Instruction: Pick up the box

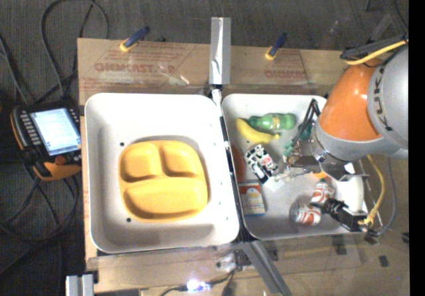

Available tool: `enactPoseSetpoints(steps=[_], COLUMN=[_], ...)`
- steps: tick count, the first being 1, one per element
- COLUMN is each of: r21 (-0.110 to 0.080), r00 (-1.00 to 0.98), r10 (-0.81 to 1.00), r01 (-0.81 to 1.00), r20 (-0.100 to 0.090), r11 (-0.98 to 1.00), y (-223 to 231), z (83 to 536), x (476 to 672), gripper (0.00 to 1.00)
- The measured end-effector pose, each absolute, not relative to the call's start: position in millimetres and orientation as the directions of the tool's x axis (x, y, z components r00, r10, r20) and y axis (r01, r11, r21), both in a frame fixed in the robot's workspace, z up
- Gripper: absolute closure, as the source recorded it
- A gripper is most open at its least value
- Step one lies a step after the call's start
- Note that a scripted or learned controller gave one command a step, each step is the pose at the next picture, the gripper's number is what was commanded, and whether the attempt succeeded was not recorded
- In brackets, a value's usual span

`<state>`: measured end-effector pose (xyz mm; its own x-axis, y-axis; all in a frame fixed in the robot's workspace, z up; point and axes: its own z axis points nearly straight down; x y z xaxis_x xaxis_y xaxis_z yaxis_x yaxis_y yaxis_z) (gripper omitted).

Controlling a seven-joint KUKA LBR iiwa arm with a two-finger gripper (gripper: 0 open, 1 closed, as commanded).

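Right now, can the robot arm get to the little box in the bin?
Probably yes. The box lies flat at the right bin's left wall, with open floor on its right. The gripper hangs over the same bin, nearby. The black-and-white toy sits just above the box, so it could get bumped.

Grey arm (398, 89), orange band, black lettering, yellow cable

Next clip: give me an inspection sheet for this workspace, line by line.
Surface: two white bins; left bin holds a yellow divided tray.
Job's things: small box lies at the right bin's left wall.
Clutter: green bottle, banana, black-and-white item, two cans.
Pincer: pincer low over the right bin, apart from the box; fingers unclear.
Cables: yellow cable by the arm; black cables on the floor.
Surroundings: handheld screen at left.
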<state>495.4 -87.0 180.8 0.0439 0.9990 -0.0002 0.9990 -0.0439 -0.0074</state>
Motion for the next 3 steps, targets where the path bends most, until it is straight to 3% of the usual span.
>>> enactPoseSetpoints(steps=[1,2,3], r21=[-0.008,-0.004,-0.009], r00=[0.248,0.418,0.399], r10=[0.969,0.908,0.917], r01=[0.969,0.908,0.917], r20=[-0.001,-0.006,-0.004], r11=[-0.248,-0.418,-0.399], y=[-77,-87,-74], z=[181,221,181], x=[482.9,544.5,488.3], gripper=[1.00,1.00,1.00])
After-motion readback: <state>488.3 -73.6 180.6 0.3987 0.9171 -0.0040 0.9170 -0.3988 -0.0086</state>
